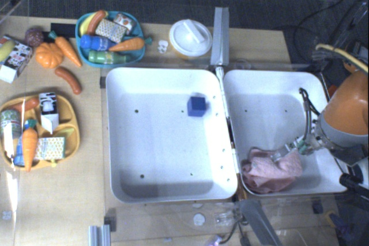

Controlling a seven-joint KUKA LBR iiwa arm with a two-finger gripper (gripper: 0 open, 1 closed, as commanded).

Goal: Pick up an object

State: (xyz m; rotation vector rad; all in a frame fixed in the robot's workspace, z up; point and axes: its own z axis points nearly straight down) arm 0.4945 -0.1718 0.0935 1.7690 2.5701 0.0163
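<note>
We can read no text, number or brand anywhere. The small printed cartons in the yellow tray (pixel 70 118) at nine o'clock and in the blue bowl (pixel 138 55) at eleven o'clock carry patterned labels, but the print is too small and blurred to make out.
</note>
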